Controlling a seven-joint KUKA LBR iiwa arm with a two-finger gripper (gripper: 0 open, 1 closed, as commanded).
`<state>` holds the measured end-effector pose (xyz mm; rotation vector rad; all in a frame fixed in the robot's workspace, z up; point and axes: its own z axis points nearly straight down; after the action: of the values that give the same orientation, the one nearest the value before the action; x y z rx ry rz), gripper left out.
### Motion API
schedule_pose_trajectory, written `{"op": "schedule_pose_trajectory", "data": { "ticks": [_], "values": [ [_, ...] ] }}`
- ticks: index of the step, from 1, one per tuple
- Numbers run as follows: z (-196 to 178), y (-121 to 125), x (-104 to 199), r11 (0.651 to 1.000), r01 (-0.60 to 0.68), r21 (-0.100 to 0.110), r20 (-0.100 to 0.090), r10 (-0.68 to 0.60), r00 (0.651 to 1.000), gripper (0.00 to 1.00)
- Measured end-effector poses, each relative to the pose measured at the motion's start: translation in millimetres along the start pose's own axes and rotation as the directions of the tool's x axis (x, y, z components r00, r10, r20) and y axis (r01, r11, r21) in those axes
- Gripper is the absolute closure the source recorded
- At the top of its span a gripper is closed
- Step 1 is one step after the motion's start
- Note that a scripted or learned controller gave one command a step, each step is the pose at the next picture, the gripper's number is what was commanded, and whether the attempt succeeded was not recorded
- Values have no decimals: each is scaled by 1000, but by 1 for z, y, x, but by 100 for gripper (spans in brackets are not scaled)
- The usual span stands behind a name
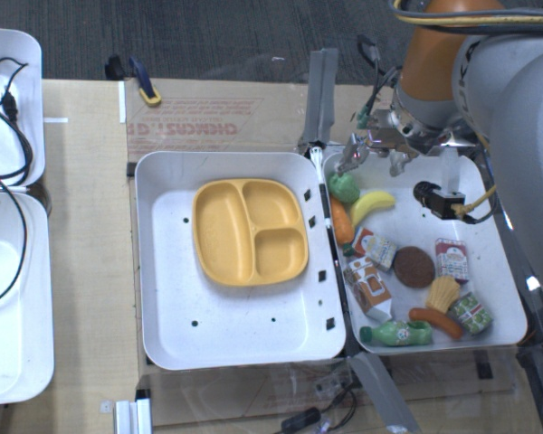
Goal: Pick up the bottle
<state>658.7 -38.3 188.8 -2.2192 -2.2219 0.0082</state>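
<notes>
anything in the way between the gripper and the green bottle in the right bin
Yes. The gripper hangs over the right bin's far left corner, while the bottle lies at its near edge. Between them sit the banana, carrot and small cartons. From above, the bottle looks uncovered.

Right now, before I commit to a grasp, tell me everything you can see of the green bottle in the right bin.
The green bottle lies on its side along the near edge of the right bin, near the near-left corner. It looks like glossy plastic, green with pale patches on the body; which end is the neck is hard to tell. An orange sausage lies close by its right end, a carton just behind it. The end effector is at the bin's far side, well away.
</notes>
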Motion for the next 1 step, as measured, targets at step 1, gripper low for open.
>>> {"op": "schedule_pose_trajectory", "data": {
  "ticks": [1],
  "values": [
    [50,-1,-63,1000,23,1,-1,-23,1000,0]
  ]
}}
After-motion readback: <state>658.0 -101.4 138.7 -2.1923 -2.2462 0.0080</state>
